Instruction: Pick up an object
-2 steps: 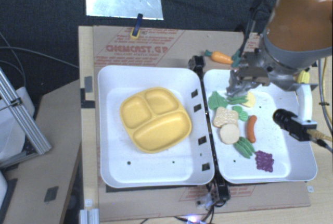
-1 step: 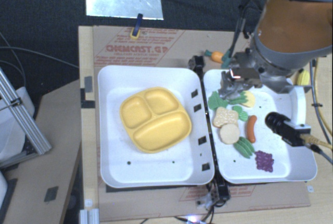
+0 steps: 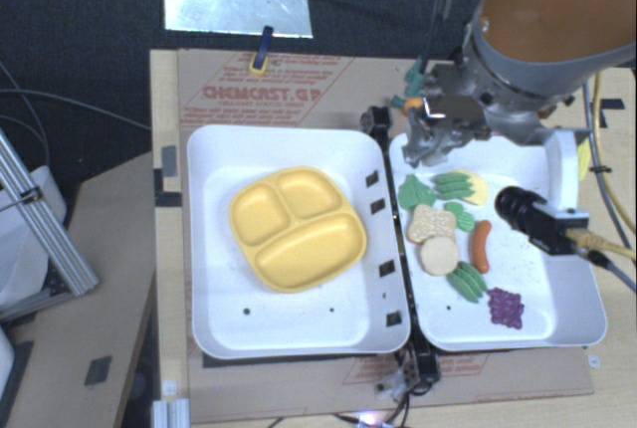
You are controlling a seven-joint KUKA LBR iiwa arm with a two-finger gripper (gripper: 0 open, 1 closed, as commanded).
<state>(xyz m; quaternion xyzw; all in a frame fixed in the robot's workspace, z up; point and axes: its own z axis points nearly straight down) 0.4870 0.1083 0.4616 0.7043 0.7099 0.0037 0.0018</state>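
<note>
Presently the arm [image 3: 557, 8] hangs over the far end of the right bin [image 3: 587, 317], its gripper [image 3: 430, 145] low by the bin's far-left corner; whether the jaws are open or shut cannot be told, and nothing visibly sits between them. Nothing appears lifted yet: the green beans [image 3: 453, 184] lie just beside the jaws, bread [image 3: 431, 223] and sausage [image 3: 481, 245] nearer the camera. The bin wall crowds one side; the yellow tray [image 3: 297, 227] lies well apart.
</note>
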